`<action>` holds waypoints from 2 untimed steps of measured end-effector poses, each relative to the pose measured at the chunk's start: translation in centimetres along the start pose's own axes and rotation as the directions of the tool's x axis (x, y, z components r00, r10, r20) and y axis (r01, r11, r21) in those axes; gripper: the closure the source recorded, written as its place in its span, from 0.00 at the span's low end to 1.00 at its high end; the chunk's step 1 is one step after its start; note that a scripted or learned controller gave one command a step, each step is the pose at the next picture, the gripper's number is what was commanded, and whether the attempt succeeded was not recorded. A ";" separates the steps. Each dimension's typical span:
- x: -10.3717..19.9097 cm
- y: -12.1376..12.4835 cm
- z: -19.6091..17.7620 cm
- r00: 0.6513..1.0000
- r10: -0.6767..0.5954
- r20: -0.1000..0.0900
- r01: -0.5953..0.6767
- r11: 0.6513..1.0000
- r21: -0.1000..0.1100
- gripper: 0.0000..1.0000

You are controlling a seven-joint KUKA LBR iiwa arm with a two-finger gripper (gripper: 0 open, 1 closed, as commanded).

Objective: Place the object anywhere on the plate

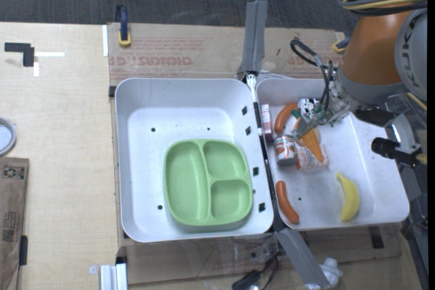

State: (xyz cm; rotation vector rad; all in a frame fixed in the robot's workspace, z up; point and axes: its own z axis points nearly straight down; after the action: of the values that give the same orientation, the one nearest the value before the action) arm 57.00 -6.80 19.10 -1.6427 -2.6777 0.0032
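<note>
Claw (314,120) hovers low over the carrot (310,139) in the right bin (380,207); its grip state I cannot tell; green plate (207,181) waits left.

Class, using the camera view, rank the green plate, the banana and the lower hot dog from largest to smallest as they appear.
1. green plate, by far the largest.
2 and 3. banana and lower hot dog: they look alike in length, too close to rank.
</note>
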 end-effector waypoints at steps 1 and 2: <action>4.9 1.4 0.0 0.975 -0.222 -0.001 0.222 0.975 0.000 1.00; 13.0 2.4 0.0 0.984 -0.178 -0.001 0.178 0.984 0.000 1.00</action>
State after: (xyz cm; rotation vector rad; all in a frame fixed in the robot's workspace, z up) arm 53.27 5.89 19.09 -1.3960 -2.8131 0.0031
